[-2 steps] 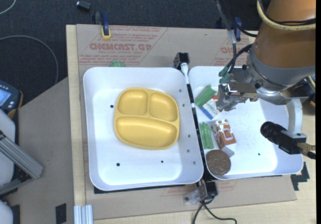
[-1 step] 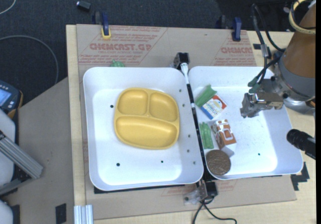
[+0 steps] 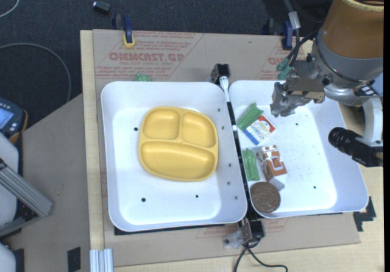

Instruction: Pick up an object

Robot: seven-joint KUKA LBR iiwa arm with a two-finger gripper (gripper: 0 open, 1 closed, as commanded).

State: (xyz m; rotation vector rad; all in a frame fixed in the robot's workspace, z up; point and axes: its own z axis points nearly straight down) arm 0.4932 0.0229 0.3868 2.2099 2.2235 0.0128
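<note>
Pincer [image 3: 281, 108] hangs over the upper part of the right bin [image 3: 317, 161], its dark fingers pointing down, and nothing sits between them; whether they stand apart or together I cannot tell from this slant. Candidates for the pick lie below and to the left of it, along that bin's left side: a green packet [image 3: 249, 116] just beside it, a small red, white and blue packet [image 3: 260, 130] touching the green one, then further down a green stick [image 3: 250, 164] next to a brown-and-white wrapper [image 3: 272, 162], and a round brown disc [image 3: 265, 197] near the bottom rim. Well off to the left, in the left bin [image 3: 122, 143], rests a yellow divided plate [image 3: 178, 143].

By my reading the step in hand is the approach, with no object chosen or touched yet. The next move calls for shifting slightly left and down, centring over the green packet, then descending to straddle it.
</note>
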